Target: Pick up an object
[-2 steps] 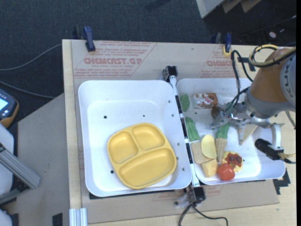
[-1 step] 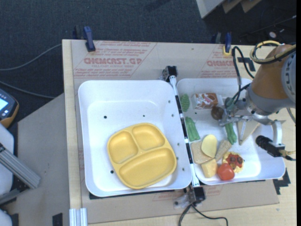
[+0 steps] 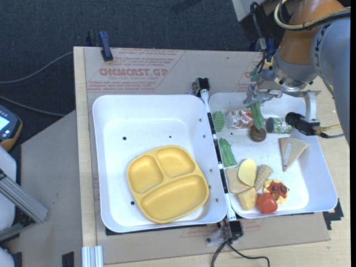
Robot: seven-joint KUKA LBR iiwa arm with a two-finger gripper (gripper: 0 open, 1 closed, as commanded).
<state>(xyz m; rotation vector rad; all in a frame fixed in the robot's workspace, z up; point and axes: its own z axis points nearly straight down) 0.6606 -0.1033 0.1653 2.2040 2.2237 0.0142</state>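
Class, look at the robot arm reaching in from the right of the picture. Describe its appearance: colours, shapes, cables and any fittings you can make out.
The arm has smooth, rounded grey casing with a glossy orange band above the wrist. Below that sits a paler metallic collar, then the gripper, a small assembly of grey metal parts with thin fingers. A yellow cable loops over the orange band, dark cables hang beside the wrist, and a black fitting sticks out by the collar.

The grey KUKA arm with an orange band above its wrist (image 3: 311,32) enters from the upper right and angles down to the left. Its metal two-finger gripper (image 3: 257,102) points downward at the wrist's end, low over the right side of the bench.
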